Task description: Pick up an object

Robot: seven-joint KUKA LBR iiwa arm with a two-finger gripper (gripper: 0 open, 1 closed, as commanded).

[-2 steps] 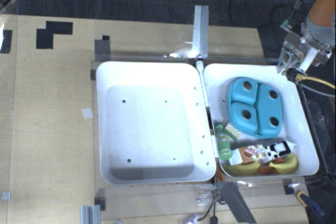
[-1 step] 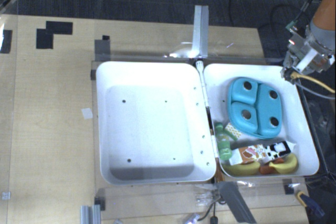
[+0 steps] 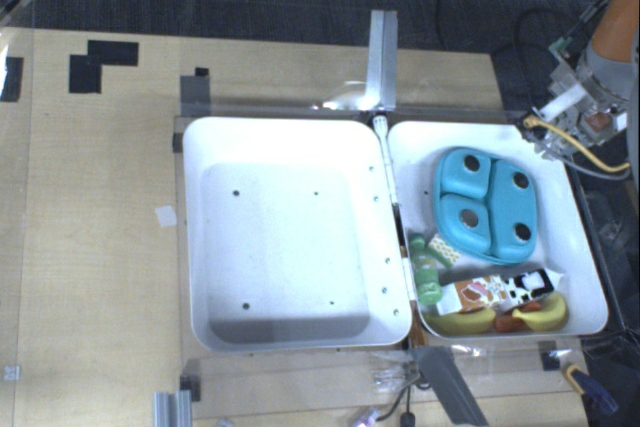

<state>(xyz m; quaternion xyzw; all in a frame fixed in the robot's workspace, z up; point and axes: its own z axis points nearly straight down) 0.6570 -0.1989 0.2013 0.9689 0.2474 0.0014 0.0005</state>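
Observation:
The right bin (image 3: pixel 570 215) holds a blue moulded tray with round dimples (image 3: pixel 487 202) at its middle. Along the near wall lie a green bottle (image 3: pixel 425 272), a small carton with a black-and-white cow pattern (image 3: pixel 502 290) and a yellow banana (image 3: pixel 505 320). My gripper (image 3: pixel 590 120) hangs at the bin's far right corner, above its rim and up and to the right of the blue tray. It touches none of the objects. Its tip is blurred against the wrist hardware.
The left bin (image 3: pixel 290 235) lies beside the right one, with a thin divider (image 3: pixel 392 205) between them. A metal post (image 3: pixel 383 55) stands behind the bins' shared far corner. Black marks (image 3: pixel 100 63) sit on the wooden bench at far left.

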